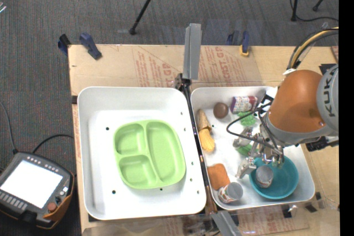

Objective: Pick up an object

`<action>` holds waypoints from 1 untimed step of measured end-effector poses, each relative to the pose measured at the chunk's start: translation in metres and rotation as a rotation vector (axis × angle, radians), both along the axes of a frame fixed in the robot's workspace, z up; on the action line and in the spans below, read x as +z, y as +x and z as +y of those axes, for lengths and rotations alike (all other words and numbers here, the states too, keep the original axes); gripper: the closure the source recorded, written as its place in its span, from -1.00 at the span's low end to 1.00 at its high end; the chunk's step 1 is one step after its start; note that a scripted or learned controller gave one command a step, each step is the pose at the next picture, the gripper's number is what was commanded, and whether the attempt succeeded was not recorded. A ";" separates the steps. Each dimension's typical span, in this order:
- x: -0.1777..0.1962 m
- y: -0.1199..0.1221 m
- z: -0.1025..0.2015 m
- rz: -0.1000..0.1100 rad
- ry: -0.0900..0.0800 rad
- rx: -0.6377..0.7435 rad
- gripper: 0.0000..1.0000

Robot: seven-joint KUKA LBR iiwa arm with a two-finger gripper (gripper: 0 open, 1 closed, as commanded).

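Note:
My gripper (255, 162) hangs low over the right bin (307, 173), just at the left rim of a teal bowl (282, 182) that has a small grey object (264, 174) inside it. Close by on the bin floor lie an orange bread-like piece (218, 176) and a grey cup (233, 191) on its side. Further back are a yellow corn-like item (206, 134), a brown ball (220, 110), a small can (244, 103) and something green (249, 119), partly hidden by the wrist. The orange band of the arm (297, 108) covers the bin's right middle.
The left bin (94, 113) holds a green divided plate (149, 153). A grey post (192, 58) stands at the back between the two bins. A tablet-like pendant (33, 188) lies on the floor at the left.

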State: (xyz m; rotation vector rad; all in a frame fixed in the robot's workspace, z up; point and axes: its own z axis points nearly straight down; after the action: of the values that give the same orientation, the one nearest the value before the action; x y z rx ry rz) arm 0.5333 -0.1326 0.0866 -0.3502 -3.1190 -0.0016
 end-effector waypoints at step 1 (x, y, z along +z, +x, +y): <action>0.000 0.015 0.027 -0.003 0.001 -0.061 -1.00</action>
State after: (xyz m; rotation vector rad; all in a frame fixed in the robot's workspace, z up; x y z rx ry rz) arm 0.5485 -0.1061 0.0870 -0.4460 -3.1095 -0.0034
